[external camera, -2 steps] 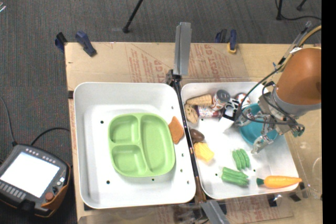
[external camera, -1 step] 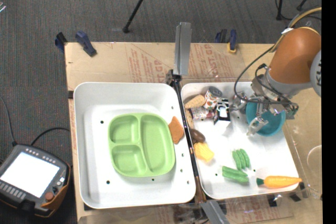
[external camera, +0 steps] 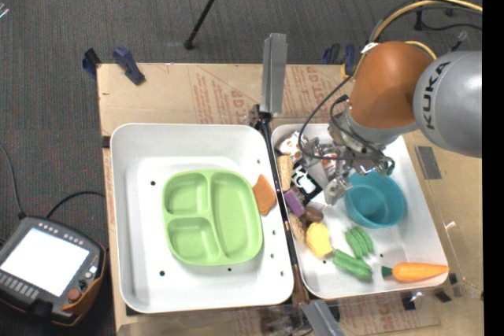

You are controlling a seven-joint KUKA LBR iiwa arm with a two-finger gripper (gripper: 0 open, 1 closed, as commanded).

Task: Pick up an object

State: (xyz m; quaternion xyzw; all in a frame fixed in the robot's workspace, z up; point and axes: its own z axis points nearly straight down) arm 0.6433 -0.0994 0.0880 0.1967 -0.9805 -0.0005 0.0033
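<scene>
Over the right bin [external camera: 425,228] the hand [external camera: 340,173] hangs beside the teal bowl [external camera: 376,202], toy food scattered just below; can't tell its finger state. Bowl looks like light, stiff, slick plastic, so I'd pinch the rim wall, not the outside.

A cardboard-covered bench [external camera: 189,86] carries two shallow white bins side by side. The left bin [external camera: 130,208] sits toward the bench's left edge, the right bin [external camera: 421,228] toward its right edge, their inner walls touching along the bench's middle. A grey upright post [external camera: 274,75] stands at the bench's back edge, just behind the seam between the bins. Blue clamps [external camera: 127,65] grip the bench's back left corner.
</scene>
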